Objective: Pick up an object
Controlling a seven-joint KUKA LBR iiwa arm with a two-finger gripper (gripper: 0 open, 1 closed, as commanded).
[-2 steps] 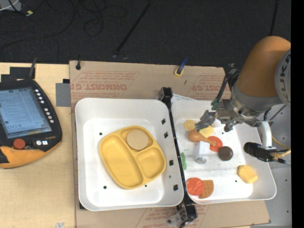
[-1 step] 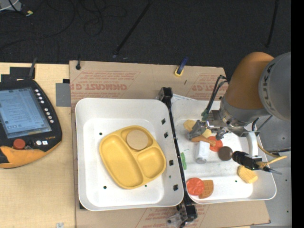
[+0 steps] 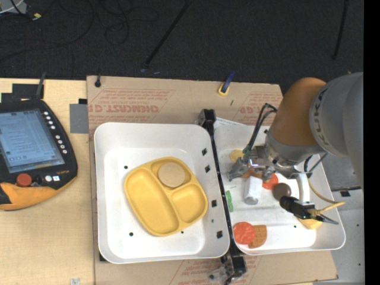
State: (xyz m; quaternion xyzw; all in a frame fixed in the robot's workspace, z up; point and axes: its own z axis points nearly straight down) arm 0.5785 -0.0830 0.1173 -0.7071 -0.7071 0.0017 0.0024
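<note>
In the camera view, our end effector [image 3: 254,164] hangs low in the right white bin [image 3: 332,236]; we cannot tell how it is set. The small white plastic cylinder [image 3: 253,190] lies just at six o'clock of it, long axis near twelve-to-six.

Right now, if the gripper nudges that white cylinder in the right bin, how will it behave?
The white cylinder lies on its side, so it will probably roll rather than slide. It looks small and likely light. Toys crowd it, so it may bump the red piece.
</note>
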